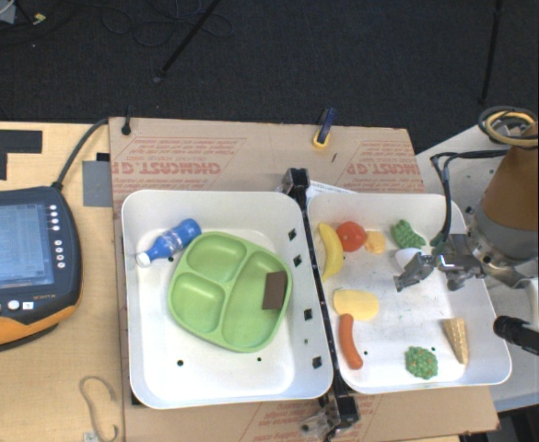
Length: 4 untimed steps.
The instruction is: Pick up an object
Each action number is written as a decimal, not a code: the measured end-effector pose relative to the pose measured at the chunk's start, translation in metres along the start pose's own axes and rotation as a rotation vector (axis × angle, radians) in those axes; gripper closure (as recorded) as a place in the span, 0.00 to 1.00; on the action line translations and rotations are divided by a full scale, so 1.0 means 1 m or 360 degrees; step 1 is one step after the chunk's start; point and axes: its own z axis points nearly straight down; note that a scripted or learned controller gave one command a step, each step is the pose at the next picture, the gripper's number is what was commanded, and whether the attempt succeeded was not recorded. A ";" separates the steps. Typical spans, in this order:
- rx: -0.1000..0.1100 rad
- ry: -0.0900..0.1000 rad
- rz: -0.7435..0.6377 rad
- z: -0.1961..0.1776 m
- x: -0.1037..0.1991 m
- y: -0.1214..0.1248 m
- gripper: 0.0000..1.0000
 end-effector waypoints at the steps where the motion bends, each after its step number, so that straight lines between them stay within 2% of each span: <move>1: -0.0019 -0.0004 -0.0002 -0.006 0.000 0.003 0.00; 2: -0.0008 0.0000 -0.0003 0.057 -0.005 0.002 0.00; 3: -0.0016 -0.0002 -0.0003 0.105 -0.003 0.003 0.00; 4: -0.0015 -0.0001 0.0005 0.093 -0.005 0.002 1.00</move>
